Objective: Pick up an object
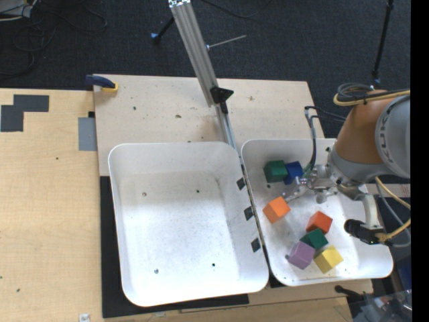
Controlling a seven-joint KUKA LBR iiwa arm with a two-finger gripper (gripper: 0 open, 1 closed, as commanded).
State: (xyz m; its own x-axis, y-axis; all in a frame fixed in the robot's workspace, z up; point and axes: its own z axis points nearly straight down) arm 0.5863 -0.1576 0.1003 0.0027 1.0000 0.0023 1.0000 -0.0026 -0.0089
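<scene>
Blocks lie scattered in the right bin [375,267]: a green block [275,171] touching a blue block [293,172] near the far side, an orange block [276,209] toward the bin's left wall, a red block [320,222] near the middle, and a tight cluster at the near side made of a dark green block [314,239], a purple block [301,254] and a yellow block [328,259]. The arm [372,139] reaches in from the right, and its gripper [305,186] sits low over the bin, just beside the blue block and above the orange one; whether it is open or closed cannot be told, and no block is visibly held. The left bin [134,173] stands beside it on the desk [154,106].
</scene>
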